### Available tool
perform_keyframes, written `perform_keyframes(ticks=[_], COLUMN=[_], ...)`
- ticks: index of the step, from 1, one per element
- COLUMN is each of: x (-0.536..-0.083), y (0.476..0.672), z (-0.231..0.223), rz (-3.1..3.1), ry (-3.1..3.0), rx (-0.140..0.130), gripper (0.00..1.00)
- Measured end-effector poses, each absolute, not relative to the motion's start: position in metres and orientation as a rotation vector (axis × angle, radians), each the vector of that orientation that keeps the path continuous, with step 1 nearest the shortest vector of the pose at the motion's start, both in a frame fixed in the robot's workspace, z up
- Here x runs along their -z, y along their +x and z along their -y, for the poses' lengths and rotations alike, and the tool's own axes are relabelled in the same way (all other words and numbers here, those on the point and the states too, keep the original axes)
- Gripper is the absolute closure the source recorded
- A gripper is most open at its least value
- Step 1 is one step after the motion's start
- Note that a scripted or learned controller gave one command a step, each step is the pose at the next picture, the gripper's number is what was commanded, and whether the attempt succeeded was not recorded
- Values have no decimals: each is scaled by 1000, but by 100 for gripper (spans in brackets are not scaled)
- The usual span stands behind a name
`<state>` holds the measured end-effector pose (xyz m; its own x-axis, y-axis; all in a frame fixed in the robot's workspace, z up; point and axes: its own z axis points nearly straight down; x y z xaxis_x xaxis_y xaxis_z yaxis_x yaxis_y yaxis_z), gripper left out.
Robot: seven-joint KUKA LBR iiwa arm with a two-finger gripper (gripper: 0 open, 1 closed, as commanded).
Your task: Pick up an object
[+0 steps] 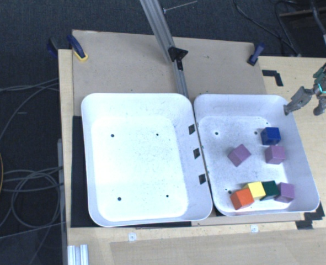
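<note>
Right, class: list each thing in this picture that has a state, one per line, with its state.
tool: open, holding nothing, above the right bin's far right rim
right bin: holds seven blocks
blue block: resting alone
orange block: touching yellow block
green block: between the yellow block and a purple block
left bin: holds no blocks

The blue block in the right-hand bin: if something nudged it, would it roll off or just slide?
Probably slide: the blue block looks flat-faced and cube-like, so rolling seems unlikely. It appears rigid, likely keeping its shape. The white bin looks smooth, so it may skid easily.
</note>
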<state>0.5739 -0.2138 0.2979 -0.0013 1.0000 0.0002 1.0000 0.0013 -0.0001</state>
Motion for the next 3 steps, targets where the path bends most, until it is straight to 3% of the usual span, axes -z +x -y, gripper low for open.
perform_keyframes(ticks=[1,3], x=[-298,-196], y=[574,568], z=[214,197], rz=[2223,2218], ry=[-2220,-2215], rx=[0,-4], gripper=[0,0])
